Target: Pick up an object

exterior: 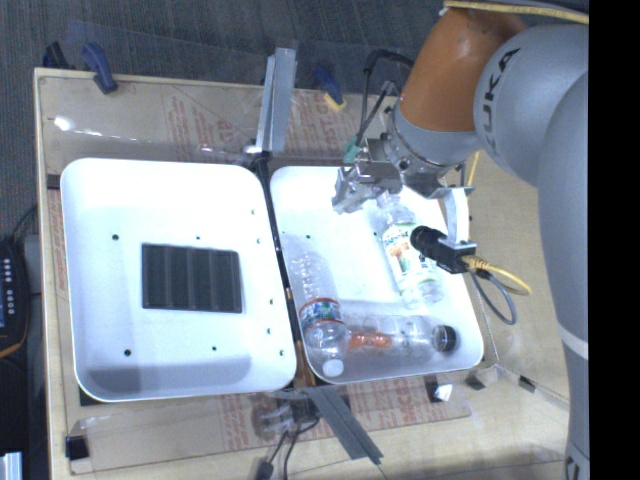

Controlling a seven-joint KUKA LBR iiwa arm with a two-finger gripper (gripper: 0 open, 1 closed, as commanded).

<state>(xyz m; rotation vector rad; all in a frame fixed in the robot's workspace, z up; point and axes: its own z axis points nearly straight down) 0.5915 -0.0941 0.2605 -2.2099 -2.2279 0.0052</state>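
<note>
Three clear plastic bottles lie in the right white bin (pixel 300 193). One with a red and blue label (pixel 318 313) runs along the bin's left wall. A second with a dark cap (pixel 405 338) lies across the near end. A third with a green and orange label (pixel 405 256) lies along the right side. My gripper (pixel 358 190) hangs over the bin's far end, just above the top of the green-labelled bottle. No bottle shows between its tips.
The left white bin (pixel 100 208) holds a dark ridged rectangular pad (pixel 192 278). A metal divider post (pixel 275 98) rises between the bins at the back. A black and yellow cable (pixel 480 266) trails from the wrist over the right bin's edge.
</note>
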